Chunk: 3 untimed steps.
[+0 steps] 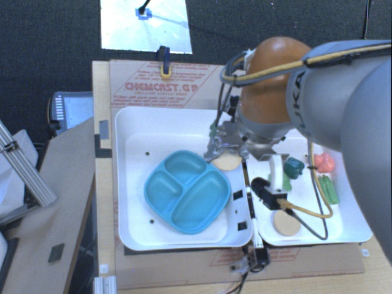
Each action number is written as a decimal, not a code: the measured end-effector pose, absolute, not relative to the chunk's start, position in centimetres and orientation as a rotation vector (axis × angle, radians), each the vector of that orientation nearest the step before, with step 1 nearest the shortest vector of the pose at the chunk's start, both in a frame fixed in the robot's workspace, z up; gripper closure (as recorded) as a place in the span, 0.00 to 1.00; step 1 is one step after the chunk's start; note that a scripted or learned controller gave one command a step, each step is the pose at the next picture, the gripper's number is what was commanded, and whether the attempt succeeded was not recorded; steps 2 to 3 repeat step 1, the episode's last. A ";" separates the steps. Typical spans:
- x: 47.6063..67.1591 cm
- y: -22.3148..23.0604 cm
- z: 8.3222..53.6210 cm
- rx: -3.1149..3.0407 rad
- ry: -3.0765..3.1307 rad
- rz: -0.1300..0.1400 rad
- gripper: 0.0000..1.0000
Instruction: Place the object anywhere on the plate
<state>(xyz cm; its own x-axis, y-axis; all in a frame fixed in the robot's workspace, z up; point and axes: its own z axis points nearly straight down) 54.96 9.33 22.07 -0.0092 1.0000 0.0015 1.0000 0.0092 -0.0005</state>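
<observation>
While the gripper (225,147) hangs low over the far right corner of the left bin (131,133), I cannot tell its state. I see a pale tan disc (226,162) lying on the bin floor just beneath it, touching the far right rim of the blue plate (187,190). In the right bin (355,225) I note another tan disc (286,223), a teal block (294,166), a green piece (329,189) and a pink object (323,162).
</observation>
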 end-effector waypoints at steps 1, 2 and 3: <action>55.0 9.1 22.1 -2.217 -2.225 -0.001 0.00; 55.0 9.1 22.1 -2.217 -2.225 -0.001 0.00; 55.0 9.1 22.1 -2.217 -2.225 -0.001 0.00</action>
